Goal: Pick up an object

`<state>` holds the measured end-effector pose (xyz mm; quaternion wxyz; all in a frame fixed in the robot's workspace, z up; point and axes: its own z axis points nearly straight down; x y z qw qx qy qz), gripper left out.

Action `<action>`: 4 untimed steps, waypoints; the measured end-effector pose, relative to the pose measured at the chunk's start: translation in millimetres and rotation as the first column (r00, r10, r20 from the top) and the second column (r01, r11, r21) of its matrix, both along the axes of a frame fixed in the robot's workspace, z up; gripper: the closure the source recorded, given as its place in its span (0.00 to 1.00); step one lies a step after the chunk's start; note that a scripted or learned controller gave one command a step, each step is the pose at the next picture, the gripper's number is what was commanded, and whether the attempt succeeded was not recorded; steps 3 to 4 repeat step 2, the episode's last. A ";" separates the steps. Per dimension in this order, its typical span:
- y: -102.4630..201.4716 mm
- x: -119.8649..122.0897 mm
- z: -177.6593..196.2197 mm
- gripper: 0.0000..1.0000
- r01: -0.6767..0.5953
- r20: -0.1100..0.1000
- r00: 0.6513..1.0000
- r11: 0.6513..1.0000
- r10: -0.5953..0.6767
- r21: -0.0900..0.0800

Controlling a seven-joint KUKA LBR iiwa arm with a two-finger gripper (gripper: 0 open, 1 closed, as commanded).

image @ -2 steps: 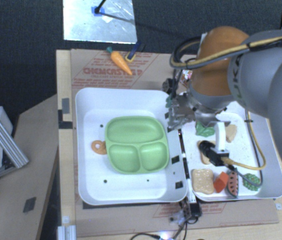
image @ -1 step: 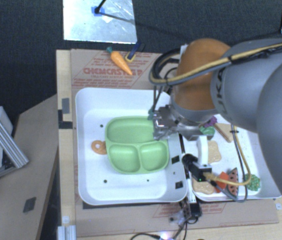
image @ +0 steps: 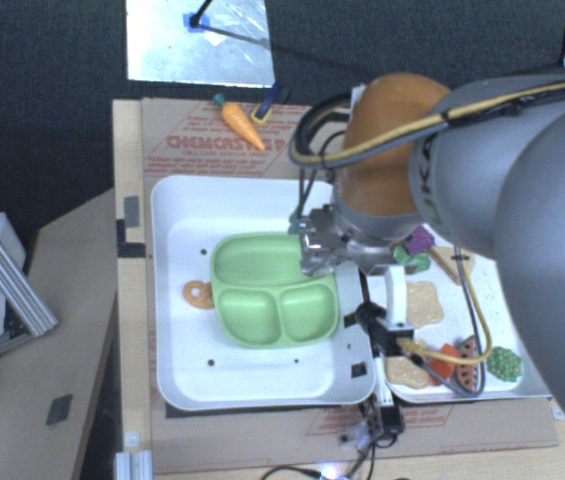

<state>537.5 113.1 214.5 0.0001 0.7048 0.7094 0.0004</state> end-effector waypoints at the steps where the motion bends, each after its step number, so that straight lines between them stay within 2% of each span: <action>1: -0.9 0.1 14.7 1.00 0.000 0.001 1.000 1.000 0.000 0.001; 4: 0.8 0.0 18.8 1.00 -0.001 0.000 1.000 1.000 0.001 0.001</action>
